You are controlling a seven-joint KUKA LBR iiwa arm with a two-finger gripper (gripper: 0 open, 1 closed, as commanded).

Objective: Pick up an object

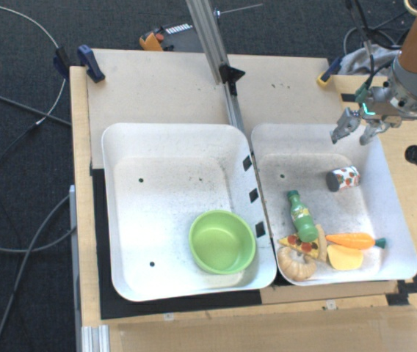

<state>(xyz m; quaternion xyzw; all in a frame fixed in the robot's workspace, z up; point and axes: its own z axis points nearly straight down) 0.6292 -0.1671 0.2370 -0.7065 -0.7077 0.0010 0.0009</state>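
Grey gripper [359, 128] is seen with fingers spread and nothing between them, above the right bin [393, 196], near the small can [343, 178].

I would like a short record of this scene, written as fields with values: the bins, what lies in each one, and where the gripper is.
left bin: round green plastic bowl, near the front
right bin: green bottle, orange toy carrot, yellow wedge, pizza slice toy, tan pastry-like toy, small grey-and-red can
gripper: above the right bin's far right corner, open, nothing between its fingers
nearest item to gripper: the can
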